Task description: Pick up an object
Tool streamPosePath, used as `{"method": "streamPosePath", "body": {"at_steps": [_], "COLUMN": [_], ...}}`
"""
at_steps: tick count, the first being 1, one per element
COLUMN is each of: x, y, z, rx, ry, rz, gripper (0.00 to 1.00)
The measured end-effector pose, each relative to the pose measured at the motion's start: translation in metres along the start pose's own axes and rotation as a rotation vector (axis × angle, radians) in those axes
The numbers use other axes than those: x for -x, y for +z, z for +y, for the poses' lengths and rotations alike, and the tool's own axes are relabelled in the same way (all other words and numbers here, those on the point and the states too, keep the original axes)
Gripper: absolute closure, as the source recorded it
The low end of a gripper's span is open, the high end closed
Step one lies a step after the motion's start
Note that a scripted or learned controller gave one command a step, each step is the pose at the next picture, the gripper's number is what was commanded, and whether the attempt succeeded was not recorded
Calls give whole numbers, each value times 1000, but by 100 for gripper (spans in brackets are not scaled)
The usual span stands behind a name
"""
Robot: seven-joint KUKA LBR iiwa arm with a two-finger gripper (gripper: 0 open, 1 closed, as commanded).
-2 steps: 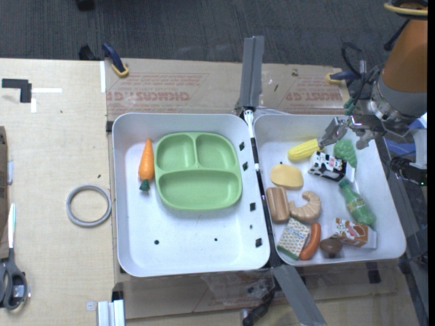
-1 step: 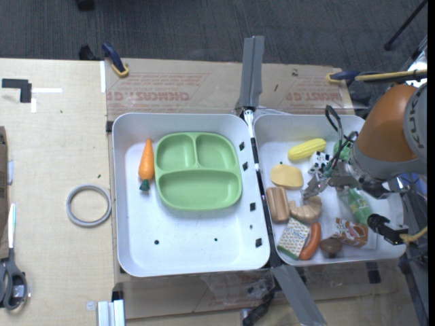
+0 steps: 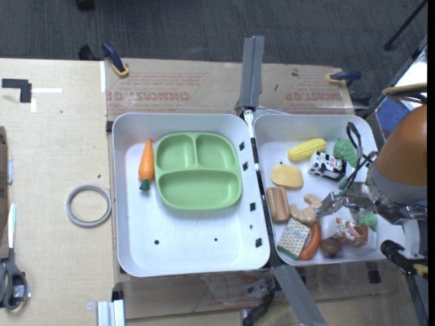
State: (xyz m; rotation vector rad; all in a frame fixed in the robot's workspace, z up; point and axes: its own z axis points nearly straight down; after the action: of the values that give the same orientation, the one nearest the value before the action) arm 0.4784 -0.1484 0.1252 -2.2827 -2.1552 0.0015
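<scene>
Camera view: the claw (image 3: 334, 202) hangs low in the right bin (image 3: 268, 131), its metal fingers seemingly spread with nothing between them, though at this size I cannot tell for sure; a small tan toy (image 3: 307, 209) lies just to its left, a red-and-white packet (image 3: 350, 233) just below, a cow figure (image 3: 326, 165) above, an orange sausage (image 3: 310, 242) lower left. Step in hand, as I judge it, is the approach, nothing lifted yet. Next move calls for centring over one piece in the clutter, likely the tan toy, then descending and closing cleanly.
</scene>
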Motion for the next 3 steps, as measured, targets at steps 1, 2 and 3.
{"method": "streamPosePath", "body": {"at_steps": [1,2,3], "x": [-38,-38,-8], "y": [34,34,34], "z": [36,13,-2], "rx": [1,1,0], "ry": [-44,-112,-178], "rz": [-1,-2,0], "gripper": [0,0,0]}}
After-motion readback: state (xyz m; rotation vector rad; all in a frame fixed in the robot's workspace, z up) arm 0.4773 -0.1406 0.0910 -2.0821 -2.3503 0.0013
